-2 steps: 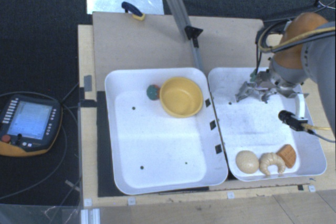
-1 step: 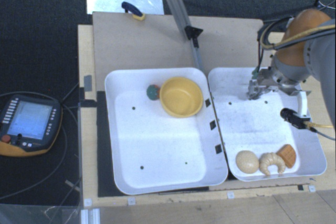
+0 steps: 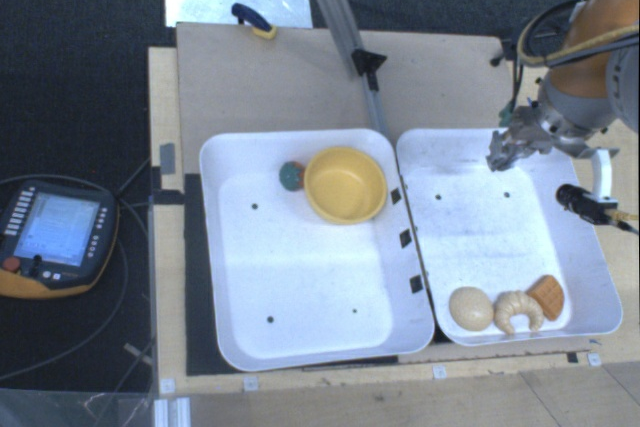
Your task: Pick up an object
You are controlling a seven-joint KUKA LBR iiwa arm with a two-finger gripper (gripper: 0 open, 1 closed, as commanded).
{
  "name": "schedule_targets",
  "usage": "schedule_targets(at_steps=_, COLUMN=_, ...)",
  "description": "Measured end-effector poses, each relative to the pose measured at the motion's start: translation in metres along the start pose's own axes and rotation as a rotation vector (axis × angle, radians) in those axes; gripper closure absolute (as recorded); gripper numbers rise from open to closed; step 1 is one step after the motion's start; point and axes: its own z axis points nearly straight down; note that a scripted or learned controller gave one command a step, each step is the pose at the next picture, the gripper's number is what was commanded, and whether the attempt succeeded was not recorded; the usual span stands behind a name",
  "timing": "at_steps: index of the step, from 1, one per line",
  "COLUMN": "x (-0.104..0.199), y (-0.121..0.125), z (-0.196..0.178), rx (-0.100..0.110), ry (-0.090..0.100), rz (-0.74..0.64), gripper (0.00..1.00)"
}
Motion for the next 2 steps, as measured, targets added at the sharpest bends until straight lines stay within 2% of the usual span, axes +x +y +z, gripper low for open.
schedule_targets(at_steps=2, x=0.001, y=-0.004, z=-0.114, rx=0.0, ry=0.0, rz=0.0, gripper=1.0)
